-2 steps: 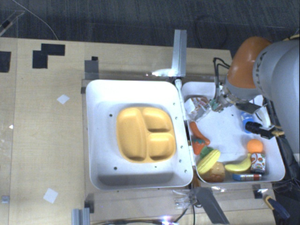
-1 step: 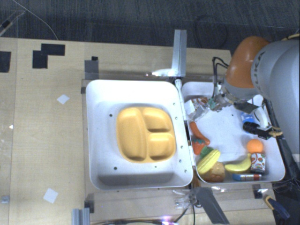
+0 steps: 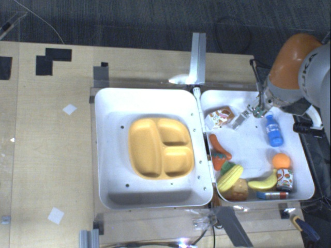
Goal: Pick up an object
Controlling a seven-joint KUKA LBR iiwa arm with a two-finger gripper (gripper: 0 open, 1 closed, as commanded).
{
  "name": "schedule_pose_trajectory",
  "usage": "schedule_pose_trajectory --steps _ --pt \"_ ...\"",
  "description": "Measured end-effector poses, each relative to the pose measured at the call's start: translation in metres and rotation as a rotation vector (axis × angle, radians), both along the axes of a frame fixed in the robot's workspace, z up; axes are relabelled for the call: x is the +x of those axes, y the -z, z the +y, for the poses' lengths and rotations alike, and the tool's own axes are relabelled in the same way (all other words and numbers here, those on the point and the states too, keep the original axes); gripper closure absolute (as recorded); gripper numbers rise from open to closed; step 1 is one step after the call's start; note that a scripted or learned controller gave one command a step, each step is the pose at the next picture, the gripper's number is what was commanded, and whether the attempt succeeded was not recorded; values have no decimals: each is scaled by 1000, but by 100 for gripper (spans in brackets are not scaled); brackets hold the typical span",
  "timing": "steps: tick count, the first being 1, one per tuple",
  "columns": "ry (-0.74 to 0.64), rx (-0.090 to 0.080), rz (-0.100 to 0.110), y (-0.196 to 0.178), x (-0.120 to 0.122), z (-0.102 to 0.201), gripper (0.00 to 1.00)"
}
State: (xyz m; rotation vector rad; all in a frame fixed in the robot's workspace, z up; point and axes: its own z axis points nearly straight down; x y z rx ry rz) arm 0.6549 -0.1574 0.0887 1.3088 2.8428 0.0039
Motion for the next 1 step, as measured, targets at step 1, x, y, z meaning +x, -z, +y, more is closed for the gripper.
schedule_pose_trajectory --steps 1 --pt "-304 -5 0 -50 -28 -50 0"
